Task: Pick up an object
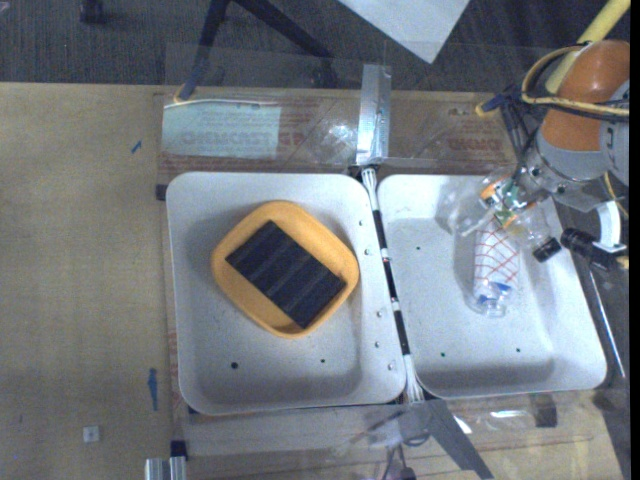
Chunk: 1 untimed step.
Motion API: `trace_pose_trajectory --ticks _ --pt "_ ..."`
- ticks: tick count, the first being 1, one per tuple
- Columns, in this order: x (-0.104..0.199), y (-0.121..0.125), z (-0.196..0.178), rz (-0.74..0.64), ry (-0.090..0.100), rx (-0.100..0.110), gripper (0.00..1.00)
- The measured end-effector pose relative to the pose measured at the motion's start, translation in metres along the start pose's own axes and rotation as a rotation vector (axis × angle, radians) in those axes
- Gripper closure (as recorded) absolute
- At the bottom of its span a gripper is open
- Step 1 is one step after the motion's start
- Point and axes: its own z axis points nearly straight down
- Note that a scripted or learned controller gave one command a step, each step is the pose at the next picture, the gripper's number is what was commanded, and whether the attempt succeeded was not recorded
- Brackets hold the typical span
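arm: i see the grey arm with its orange band coming in at the upper right of the frame, reaching down over the right bin.
pincer: my pincer sits at the upper right part of the right bin, just above the top end of the bottle; i cannot tell from here whether it is open or closed, and i see nothing clearly held in it.
bottle: a clear plastic bottle with a red grid pattern and a bluish end lies on its side in the right bin, running from below the pincer down toward the bin's middle.
right bin: the white bin fills the right centre of the frame.
left bin: the other white bin touches it along the middle seam.
orange tray: an orange-rimmed tray with a dark ribbed inside lies tilted in the middle of the left bin.
desk: tan desk spreads to the left of the frame.
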Motion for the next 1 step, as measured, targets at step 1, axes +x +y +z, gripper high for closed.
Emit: trace_pose_trajectory --ticks 1 --pt "0.0208 0.0098 -0.0975 -0.224 -0.020 -0.007 1.00"
